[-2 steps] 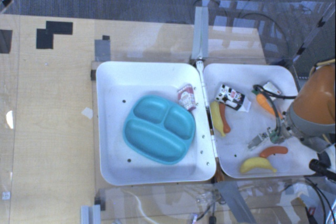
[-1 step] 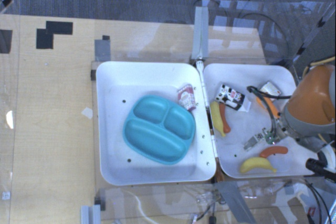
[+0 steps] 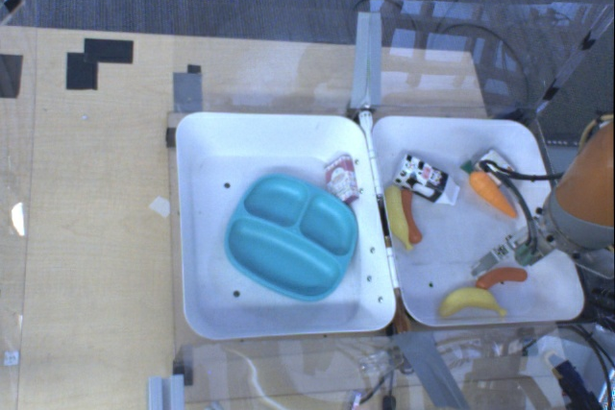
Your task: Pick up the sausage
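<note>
While just beside the hand (image 3: 492,258), the sausage (image 3: 502,277) lies apart.

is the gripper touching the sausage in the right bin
Cannot tell. In the camera view the gripper sits right above the sausage, with no plain gap or contact visible from this slant.

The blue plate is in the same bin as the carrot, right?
No. In the camera view the blue plate lies in the left bin, while the carrot is in the right bin.
</note>
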`<state>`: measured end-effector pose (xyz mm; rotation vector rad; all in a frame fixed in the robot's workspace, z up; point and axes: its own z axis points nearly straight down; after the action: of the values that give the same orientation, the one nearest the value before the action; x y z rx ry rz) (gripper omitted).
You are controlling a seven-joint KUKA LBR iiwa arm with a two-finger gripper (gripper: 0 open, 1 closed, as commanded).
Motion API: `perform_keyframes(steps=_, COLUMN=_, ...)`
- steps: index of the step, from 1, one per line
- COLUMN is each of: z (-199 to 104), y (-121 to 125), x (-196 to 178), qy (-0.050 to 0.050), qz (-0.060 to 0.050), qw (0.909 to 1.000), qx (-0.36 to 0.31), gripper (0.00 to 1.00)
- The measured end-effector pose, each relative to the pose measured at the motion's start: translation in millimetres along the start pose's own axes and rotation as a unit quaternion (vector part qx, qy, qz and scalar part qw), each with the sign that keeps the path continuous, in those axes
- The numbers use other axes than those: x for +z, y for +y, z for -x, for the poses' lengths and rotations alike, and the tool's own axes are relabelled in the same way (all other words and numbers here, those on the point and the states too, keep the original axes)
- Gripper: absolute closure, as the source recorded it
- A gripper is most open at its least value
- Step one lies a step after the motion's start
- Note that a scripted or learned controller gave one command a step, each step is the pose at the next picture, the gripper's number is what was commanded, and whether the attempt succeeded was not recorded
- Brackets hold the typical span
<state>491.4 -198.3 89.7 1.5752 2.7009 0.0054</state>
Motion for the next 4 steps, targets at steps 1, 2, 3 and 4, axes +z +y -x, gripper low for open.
perform_keyframes(steps=1, z=0.2, y=3.4, x=-11.9, qy=-0.001, qz=0.003, qw=1.0, qx=-0.001, gripper=1.0)
perform_keyframes(steps=2, z=0.2, y=3.3, x=-11.9, qy=-0.001, qz=0.003, qw=1.0, qx=-0.001, gripper=0.0)
perform_keyframes(steps=3, z=-64.1, y=36.9, x=-0.5, qy=0.001, qz=0.001, qw=0.9996, qx=-0.029, gripper=0.0)
perform_keyframes(steps=4, z=6.5, y=73.2, x=-132.0, qy=0.002, qz=-0.002, qw=0.9999, qx=0.012, gripper=0.0)
